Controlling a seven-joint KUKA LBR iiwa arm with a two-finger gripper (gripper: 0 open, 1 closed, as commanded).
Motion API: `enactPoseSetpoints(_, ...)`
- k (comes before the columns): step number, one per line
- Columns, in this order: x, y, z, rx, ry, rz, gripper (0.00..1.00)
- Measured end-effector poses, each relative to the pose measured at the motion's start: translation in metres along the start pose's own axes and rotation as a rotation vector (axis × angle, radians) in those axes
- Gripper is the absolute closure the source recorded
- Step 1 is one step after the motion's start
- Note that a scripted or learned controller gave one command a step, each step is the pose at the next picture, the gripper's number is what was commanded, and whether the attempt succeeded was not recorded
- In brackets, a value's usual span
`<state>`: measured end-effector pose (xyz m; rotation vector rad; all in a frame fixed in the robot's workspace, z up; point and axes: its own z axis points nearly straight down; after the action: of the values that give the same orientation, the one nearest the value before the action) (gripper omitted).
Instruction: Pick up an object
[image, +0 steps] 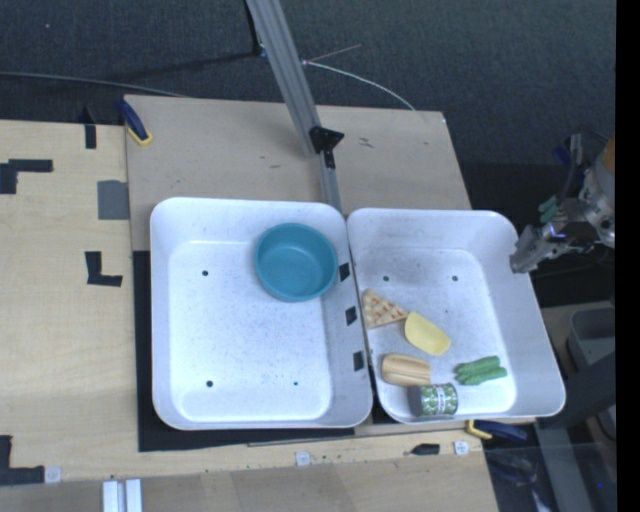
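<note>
The end effector (528, 252) sits out at the right edge of the right bin (520, 300), just past its upper right rim, and whether it is open or closed I cannot tell from here: it is small and blurred against the dark floor. Nothing is seen in its grasp. Down in the right bin the pickable things cluster in the lower half, all well apart from the end effector and off to its lower left. Nearest to it is the yellow piece (427, 334), a flat oval whose long axis slants from upper left to lower right. Just to its upper left lies the waffle-textured wedge (380, 309), its tip pointing right toward the yellow piece and almost touching it. Below, the bread roll (405, 369) lies nearly level, long axis left to right, and the small can (435, 400) lies on its side just under it, close to the near wall. The green pod (480, 371) stretches left to right with a slight upward tilt at its right end, near the can. Over in the left bin (180, 330), the blue bowl (295, 261) stands upright in the upper right corner, alone. A slim metal pole (290, 75) slants down to the seam between the bins, on the desk (60, 300).
</note>
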<state>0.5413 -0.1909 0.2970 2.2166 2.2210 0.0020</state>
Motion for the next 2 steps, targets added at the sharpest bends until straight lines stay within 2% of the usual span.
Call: enactPoseSetpoints(2,0.112,0.004,0.022,0.006,0.002,-0.004,1.00)
